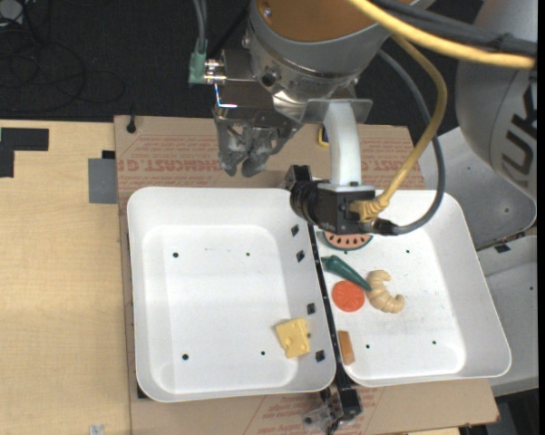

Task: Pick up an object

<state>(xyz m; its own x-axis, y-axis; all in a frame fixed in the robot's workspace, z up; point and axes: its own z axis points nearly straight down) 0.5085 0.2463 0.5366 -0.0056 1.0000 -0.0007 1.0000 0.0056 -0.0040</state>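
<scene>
My gripper (245, 157) hangs above the bench behind the left bin (154, 243), near the divide between the bins. A cheese wedge (294, 338) lies in that bin's near right corner. In the right bin (462, 333), a disc (349, 296) lies just left of a croissant (386, 294), with a block (345, 347) nearer, against the left wall.

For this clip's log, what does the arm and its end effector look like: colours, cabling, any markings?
The arm is grey with an orange band above the wrist, and part of a dark letter mark shows on its grey shell at the right. A yellow cable and black cables run along it. A small green connector sits on the metallic wrist block. The end effector is dark grey with two fingers.
</scene>
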